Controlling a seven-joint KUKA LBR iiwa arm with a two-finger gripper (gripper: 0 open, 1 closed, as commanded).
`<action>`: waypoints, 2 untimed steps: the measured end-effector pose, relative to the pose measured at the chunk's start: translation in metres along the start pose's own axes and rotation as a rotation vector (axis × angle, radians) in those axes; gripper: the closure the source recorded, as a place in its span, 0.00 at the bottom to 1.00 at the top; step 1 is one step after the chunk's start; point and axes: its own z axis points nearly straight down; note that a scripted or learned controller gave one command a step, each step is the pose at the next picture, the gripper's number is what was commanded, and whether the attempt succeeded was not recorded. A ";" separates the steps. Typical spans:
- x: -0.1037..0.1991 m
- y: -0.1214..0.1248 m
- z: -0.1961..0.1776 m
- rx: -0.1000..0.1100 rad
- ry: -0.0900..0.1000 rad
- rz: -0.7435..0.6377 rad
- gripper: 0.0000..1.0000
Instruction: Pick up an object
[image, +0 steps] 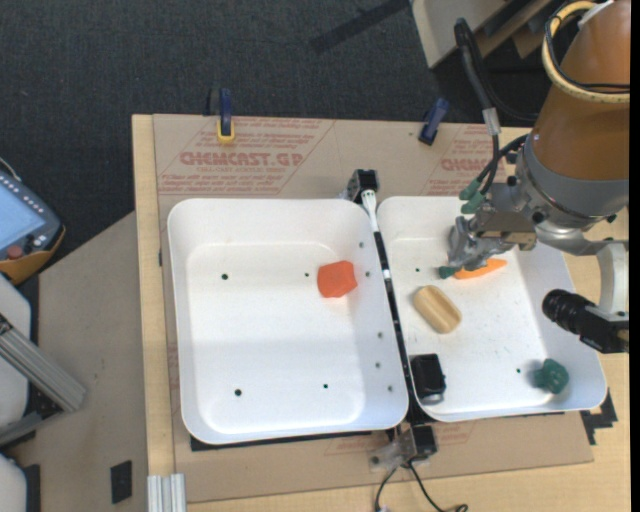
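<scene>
Lying nearest in the right bin (585, 385), a teal lump (549, 376) sits at the 5 o'clock corner and a black block (428, 375) at 7 o'clock, both well apart from the gripper (466, 252). Farther in, a tan roll (437, 308) rests near the bin's middle, at the gripper's 7 o'clock, while an orange block (337, 279) lies in the left bin (200, 330) at its 9 o'clock. Farthest, the gripper hangs over the carrot (480, 268), whose orange body juts out toward 4 o'clock; whether it is open or closed I cannot tell.
</scene>
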 end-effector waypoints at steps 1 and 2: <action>-0.080 -0.011 -0.134 -0.018 -0.003 0.009 1.00; -0.030 -0.011 -0.153 -0.006 0.001 -0.005 1.00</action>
